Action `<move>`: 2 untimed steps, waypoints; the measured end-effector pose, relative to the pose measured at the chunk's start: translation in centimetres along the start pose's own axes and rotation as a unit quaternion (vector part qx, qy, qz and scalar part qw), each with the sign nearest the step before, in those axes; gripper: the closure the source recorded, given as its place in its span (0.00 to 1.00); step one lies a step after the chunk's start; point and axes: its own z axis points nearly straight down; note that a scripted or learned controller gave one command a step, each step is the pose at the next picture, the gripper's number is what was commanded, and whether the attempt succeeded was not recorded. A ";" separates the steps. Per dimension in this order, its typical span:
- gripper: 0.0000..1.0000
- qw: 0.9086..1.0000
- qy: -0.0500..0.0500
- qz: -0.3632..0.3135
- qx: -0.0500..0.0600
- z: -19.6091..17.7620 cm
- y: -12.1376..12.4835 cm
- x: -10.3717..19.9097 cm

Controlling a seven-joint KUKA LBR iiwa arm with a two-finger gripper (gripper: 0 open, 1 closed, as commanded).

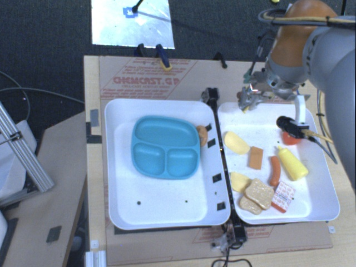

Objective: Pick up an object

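My gripper hangs over the far left corner of the right bin, with nothing visibly in it. Below it in that bin lie a pale yellow wedge, an orange block, a red-orange sausage and a yellow bottle. A red piece sits near the bottle's top. At the bin's front are a yellow slice, tan crackers and a red-and-white packet.
The left bin holds a blue divided plate, and a small orange piece lies by the plate's right edge. A black divider runs between the bins. The arm comes in from the upper right.
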 end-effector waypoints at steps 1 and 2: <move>1.00 1.000 0.001 -0.001 0.005 0.6 -0.9 12.3; 1.00 1.000 -0.001 0.002 0.007 0.7 -2.5 16.1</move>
